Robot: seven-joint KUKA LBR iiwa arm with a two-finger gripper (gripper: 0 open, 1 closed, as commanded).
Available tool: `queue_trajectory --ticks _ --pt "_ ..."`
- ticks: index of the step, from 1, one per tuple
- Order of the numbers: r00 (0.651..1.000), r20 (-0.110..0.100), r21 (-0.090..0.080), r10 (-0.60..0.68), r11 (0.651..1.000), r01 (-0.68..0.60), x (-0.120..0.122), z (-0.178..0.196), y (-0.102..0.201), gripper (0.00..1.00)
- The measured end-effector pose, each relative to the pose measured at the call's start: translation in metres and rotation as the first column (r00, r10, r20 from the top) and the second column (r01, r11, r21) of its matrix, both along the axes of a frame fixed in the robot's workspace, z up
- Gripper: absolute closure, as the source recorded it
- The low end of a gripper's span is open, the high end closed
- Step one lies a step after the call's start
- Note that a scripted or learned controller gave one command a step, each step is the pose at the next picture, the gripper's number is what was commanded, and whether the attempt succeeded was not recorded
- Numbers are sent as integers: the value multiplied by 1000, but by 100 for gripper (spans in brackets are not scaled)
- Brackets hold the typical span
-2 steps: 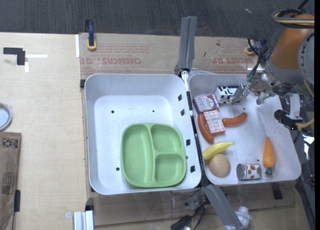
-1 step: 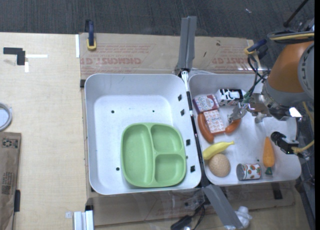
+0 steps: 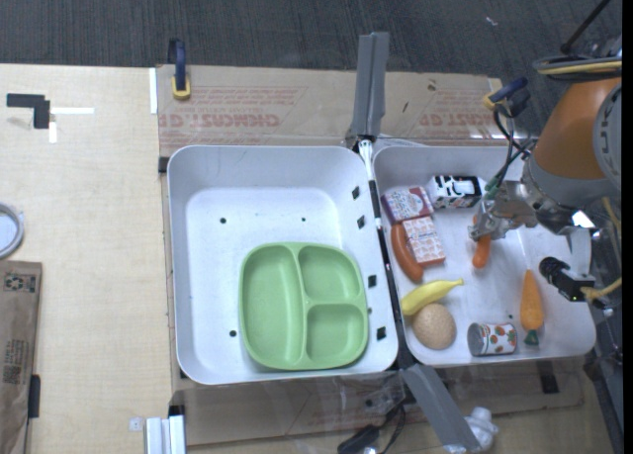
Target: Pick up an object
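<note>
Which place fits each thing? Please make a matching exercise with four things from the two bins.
Things:
1. green divided plate
2. banana
3. tin can
4. black-and-white cow toy

Places:
A. far end of the right bin
B. near edge of the right bin, lying on its side
C. left bin
D. right bin, just above the egg

Pairs: 1-C, 2-D, 3-B, 4-A

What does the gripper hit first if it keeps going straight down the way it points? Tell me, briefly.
Most likely the small orange carrot right beneath the gripper in the right bin. Depth is hard to read from this slanted view; if it misses the carrot, it meets the bin's white floor.
</note>
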State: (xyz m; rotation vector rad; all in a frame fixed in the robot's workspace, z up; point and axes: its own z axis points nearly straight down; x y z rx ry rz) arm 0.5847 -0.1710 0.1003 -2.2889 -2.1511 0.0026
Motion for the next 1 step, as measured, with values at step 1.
queue_trajectory --ticks 1 --pt "969 0 -1 -248 969 248 36 105 33 100"
